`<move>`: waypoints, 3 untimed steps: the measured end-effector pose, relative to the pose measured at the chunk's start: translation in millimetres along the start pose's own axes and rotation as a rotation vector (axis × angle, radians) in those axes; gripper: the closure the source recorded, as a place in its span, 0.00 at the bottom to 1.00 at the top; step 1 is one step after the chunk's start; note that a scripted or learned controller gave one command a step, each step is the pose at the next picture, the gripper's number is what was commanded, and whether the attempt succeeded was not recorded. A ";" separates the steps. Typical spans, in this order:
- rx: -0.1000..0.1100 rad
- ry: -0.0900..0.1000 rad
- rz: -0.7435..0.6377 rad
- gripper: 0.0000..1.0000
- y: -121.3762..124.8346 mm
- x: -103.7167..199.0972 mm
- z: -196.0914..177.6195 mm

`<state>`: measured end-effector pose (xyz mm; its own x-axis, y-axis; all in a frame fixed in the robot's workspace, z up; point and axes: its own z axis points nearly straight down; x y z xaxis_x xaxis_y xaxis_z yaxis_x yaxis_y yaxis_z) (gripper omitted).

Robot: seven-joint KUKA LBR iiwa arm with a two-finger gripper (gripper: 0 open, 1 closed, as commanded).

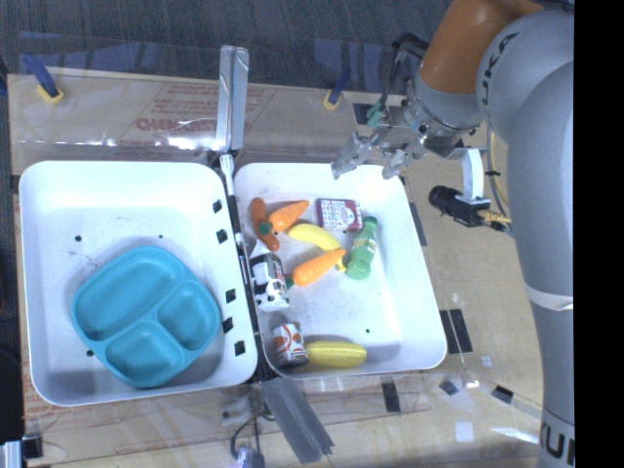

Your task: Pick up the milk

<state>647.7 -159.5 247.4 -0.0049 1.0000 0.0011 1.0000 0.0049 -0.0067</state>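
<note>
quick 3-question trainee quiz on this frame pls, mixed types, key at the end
1. True or false: the gripper hangs over the far rim of the right bin, with nothing between its fingers.
2. Which bin holds the blue divided plate? A) left bin B) right bin
3. Fill in: the milk carton lies against the right bin's ____ wall, the one next to the other bin.

Key: 1 true; 2 A; 3 left. Extra check: the green bottle lies beside the banana and a carrot, apart from the milk carton.
</note>
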 end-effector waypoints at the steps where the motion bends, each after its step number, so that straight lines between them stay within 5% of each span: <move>1: -0.011 0.006 -0.021 0.00 -19.9 -42.6 145.2; 2: -0.001 0.000 -0.020 0.00 -48.8 -27.3 159.9; 3: -0.002 0.000 0.105 0.00 9.6 13.5 107.8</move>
<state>656.5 -145.8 139.5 0.0994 0.9950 0.0003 0.9950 -0.0994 -0.0046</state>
